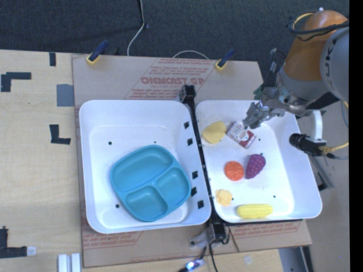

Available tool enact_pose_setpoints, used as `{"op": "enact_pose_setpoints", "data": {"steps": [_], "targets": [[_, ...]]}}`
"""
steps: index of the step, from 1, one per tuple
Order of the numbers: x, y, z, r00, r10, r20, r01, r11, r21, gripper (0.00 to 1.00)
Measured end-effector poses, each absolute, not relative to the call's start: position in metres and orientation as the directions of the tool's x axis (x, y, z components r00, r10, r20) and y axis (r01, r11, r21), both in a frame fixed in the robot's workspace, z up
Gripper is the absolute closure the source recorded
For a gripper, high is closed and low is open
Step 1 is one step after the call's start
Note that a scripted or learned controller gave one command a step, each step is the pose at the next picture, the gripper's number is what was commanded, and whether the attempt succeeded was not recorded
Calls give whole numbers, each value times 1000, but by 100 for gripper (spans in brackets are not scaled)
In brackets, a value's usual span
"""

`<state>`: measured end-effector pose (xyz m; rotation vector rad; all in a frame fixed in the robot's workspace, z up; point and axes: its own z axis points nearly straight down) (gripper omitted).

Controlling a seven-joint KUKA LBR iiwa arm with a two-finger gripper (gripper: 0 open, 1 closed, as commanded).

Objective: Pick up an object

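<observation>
The gripper [253, 118] hangs low over the right bin [295, 177], its tip just beside a small red-and-white packet [240, 135] — whether it pinches anything cannot be told. The arm [309, 50] slants in from the upper right. Six objects lie in this bin; one blue divided plate [150, 182] fills the left bin [93, 152].

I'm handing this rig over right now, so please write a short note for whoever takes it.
Gripper: low over the right bin, at the red-and-white packet; grasp unclear.
Right bin: yellow lemon-like piece, orange fruit, purple grapes, small yellow piece, corn cob.
Left bin: blue divided plate.
Done: nothing visibly lifted.
Left: secure and lift one object.
</observation>
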<state>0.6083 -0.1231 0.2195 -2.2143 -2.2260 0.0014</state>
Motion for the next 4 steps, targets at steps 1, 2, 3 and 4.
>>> {"op": "enact_pose_setpoints", "data": {"steps": [1,2,3,4], "targets": [[597,-71,215,-6,1000,2,1000,6,-3,100],[586,-16,216,-7,1000,2,1000,7,-3,100],[585,29,220,-7,1000,1,1000,7,-1,100],[587,83,211,-7,1000,1,1000,7,-3,100]]}}
